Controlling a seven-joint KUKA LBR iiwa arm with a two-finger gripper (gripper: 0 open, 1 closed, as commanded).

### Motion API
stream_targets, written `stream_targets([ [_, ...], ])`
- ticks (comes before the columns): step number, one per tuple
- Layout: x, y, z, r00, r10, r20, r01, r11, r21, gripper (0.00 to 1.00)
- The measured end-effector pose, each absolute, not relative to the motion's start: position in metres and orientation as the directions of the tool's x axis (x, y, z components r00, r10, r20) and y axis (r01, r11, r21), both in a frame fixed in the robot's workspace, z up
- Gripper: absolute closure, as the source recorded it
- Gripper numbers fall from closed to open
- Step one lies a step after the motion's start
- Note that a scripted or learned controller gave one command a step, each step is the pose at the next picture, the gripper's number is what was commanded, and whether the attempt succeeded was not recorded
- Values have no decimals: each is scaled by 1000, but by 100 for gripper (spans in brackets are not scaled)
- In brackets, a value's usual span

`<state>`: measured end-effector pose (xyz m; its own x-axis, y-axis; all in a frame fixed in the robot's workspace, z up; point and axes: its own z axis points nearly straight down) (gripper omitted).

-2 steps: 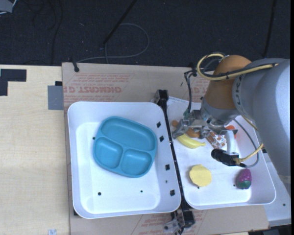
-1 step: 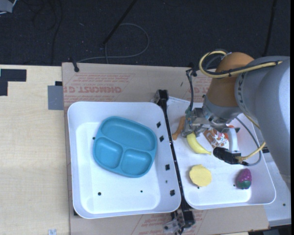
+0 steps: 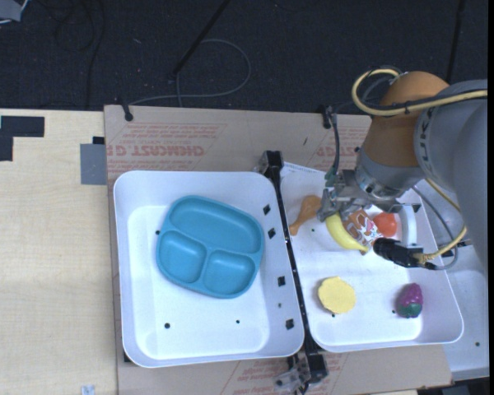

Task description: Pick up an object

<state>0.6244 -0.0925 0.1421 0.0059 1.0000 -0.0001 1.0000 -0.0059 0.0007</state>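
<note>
Reading from the left, you first meet the left bin point(image 3: 140, 336), a shallow white tray that holds a single blue divided plate point(image 3: 209, 246), lying flat near the bin's middle with its three compartments bare. A black divider point(image 3: 285, 257) runs between the two bins. Past it, the right bin point(image 3: 379, 336) holds the candidate objects: an orange carrot-like piece point(image 3: 305, 213) near the upper left corner, a yellow banana point(image 3: 341, 232) just beside it, a red-and-white item point(image 3: 375, 225) touching the banana's right end, a flat yellow disc point(image 3: 337, 295) lower down and well apart, and a small purple-and-green piece point(image 3: 409, 300) toward the lower right. The gripper point(image 3: 346, 206) hangs low over the upper cluster, directly above the banana and beside the carrot-like piece; the grey arm with its orange band point(image 3: 399, 126) comes in from the right. How far the fingers stand apart, and whether anything sits between them, you cannot tell, since the wrist body and cables hide the tips. Judge the step in hand as the descent or closing stage of a grasp on the banana cluster, with nothing lifted yet. The next move probably calls for closing on one object alone, then a straight vertical lift; the crowding of banana, carrot-like piece and red item makes a glancing or double grasp the likely fault.
</note>
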Motion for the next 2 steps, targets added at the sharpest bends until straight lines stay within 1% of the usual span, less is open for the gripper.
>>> stream_targets([
  [1,627,-95,205,1,1000,0,1000,-1,3,100],
  [2,627,-97,259,0,1000,0,1000,0,3,100],
])
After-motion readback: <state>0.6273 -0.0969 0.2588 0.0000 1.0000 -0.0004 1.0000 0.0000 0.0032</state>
